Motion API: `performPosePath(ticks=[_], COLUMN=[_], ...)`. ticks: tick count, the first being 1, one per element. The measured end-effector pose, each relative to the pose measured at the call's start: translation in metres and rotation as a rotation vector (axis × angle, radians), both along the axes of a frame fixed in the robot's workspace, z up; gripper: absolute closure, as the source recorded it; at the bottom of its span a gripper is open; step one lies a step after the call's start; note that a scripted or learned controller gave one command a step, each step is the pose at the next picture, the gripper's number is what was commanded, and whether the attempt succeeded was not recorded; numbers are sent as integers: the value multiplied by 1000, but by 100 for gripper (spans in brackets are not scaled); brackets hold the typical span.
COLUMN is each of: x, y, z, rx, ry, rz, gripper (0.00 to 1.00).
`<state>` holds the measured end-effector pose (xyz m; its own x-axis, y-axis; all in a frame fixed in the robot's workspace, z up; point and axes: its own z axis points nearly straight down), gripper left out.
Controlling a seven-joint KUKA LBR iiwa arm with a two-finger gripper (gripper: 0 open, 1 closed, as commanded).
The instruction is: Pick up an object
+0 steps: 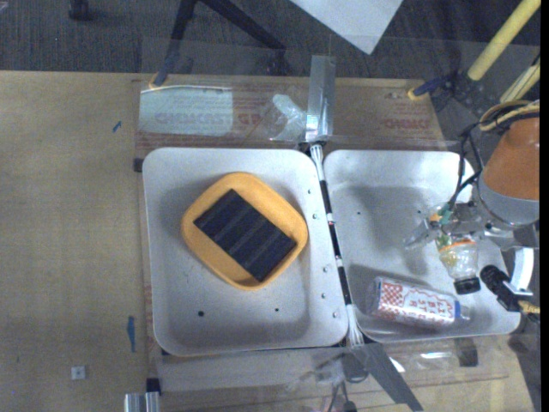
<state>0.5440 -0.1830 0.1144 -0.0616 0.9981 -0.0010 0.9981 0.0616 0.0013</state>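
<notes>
A clear plastic bottle [453,251] with a colourful label and a black cap lies at the right side of the right bin [377,187]. A red-and-white checkered tube [418,302] rests along that bin's front wall. In the left bin [163,230] sits a yellow pad with a black ribbed top [244,229]. My gripper [491,227] hangs over the right bin's right edge, right beside the bottle and partly over it. The grey wrist with its orange band [516,160] rises above it. I cannot tell whether the bottle is between the fingers.
A metal divider [330,230] separates the two bins. Crumpled clear plastic [287,114] and a taped label [187,112] lie on the board behind the bins. An office chair base [184,7] stands on the floor at the back.
</notes>
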Motion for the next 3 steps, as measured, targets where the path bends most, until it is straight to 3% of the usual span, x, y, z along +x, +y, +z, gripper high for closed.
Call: performPosePath(ticks=[1, 2, 3], x=[36, 36, 7], y=[-18, -19, 8], z=[-27, -18, 3], rx=[4, 4, 3], ry=[-3, -5, 6], rz=[50, 48, -162], gripper=[0, 100, 100])
